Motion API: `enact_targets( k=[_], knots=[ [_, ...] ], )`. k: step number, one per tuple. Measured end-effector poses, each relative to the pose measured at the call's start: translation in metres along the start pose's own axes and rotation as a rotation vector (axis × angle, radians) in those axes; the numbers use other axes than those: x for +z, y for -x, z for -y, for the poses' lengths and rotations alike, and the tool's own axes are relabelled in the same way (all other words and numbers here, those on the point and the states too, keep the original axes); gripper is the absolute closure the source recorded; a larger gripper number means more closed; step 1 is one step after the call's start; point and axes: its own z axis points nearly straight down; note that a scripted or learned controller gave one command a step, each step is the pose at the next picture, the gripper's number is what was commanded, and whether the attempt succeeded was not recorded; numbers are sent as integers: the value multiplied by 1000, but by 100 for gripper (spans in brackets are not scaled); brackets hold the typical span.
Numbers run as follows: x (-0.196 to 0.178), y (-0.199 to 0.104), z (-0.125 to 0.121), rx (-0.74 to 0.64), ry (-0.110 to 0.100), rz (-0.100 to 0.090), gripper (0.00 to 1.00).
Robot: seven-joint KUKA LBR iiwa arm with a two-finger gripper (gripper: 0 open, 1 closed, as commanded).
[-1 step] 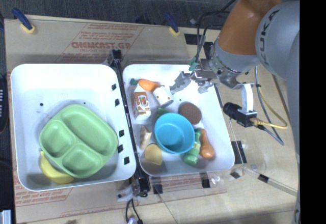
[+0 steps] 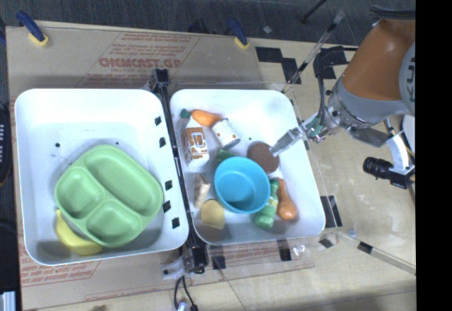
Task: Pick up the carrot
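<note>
Nearest the camera, just on the near side of the blue bowl (image 2: 241, 184), lie a pale yellow rounded piece (image 2: 212, 214) and a small green toy (image 2: 266, 218). Both touch the bowl's rim, at its near-left and near-right. An orange-brown elongated piece (image 2: 284, 202) lies right of the bowl, close to the wall of the right bin (image 2: 315, 198). The bowl stands upright in the middle of this bin, open side up.

Well left of the bowl, in the left bin (image 2: 42, 133), a green divided plate (image 2: 109, 193) rests tilted over a yellow thing (image 2: 74, 240) that peeks out at the plate's near-left edge.

A beige piece (image 2: 201, 189) sits against the bowl's left side. Just beyond the bowl, touching its far-right rim, is a brown disc (image 2: 263, 155). Beyond and left of the bowl lies a small carton with an orange label (image 2: 195, 145), with a white carton (image 2: 226, 133) beside it.

The gripper (image 2: 300, 134) hangs beyond and to the right of the bowl, over the bin's right wall and close to the brown disc. Whether it is released or clenched cannot be told, and nothing is seen in its grasp.

The carrot (image 2: 205, 117) lies farther off, beyond and left of the bowl, near the bin's far-left corner. Its green top points left, and it is well apart from the gripper.

Farthest from the bowl, two blue clamps (image 2: 32, 28) grip the far edge of the printed cardboard (image 2: 134, 55) under the bins.
</note>
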Motion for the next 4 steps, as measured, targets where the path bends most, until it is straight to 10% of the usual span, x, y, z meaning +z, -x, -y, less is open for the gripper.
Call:
enact_targets(
  k=[1,2,4],
  knots=[
    [141,-24,-54,-12,12,2,0],
    [96,-24,61,96,9,5,0],
    [136,-6,6,-56,7,0,0]
  ],
)
